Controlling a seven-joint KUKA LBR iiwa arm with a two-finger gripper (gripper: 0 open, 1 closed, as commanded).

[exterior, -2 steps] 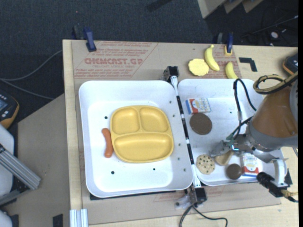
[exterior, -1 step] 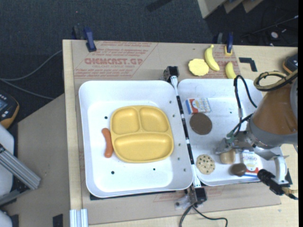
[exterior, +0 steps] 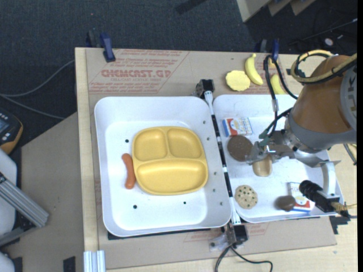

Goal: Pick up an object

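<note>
In the right bin (exterior: 334, 169), jaws (exterior: 262, 154), state unclear, hover over a tan, upright-pointing lump (exterior: 262, 166).

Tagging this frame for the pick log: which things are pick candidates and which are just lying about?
Job:
gripper
tan lump
brown disc
cookie
carton

Lying about:
yellow tray
sausage
bananas
yellow slice
</note>
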